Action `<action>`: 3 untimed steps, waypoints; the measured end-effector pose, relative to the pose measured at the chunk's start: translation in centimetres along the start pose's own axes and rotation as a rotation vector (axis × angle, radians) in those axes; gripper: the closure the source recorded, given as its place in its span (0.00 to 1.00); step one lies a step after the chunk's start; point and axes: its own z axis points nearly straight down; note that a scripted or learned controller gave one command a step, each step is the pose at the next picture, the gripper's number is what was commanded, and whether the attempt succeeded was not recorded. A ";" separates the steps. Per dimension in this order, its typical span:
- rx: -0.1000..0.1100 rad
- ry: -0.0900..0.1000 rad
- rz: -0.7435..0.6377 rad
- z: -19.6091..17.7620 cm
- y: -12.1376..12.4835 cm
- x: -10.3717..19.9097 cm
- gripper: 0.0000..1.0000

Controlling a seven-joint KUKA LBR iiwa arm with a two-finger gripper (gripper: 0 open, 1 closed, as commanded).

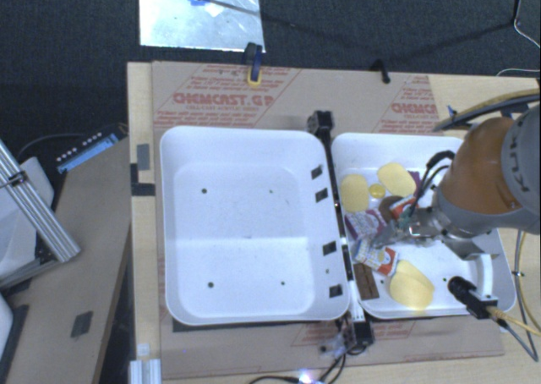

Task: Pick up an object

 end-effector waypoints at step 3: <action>0.002 0.003 -0.011 -0.4 7.2 3.4 1.00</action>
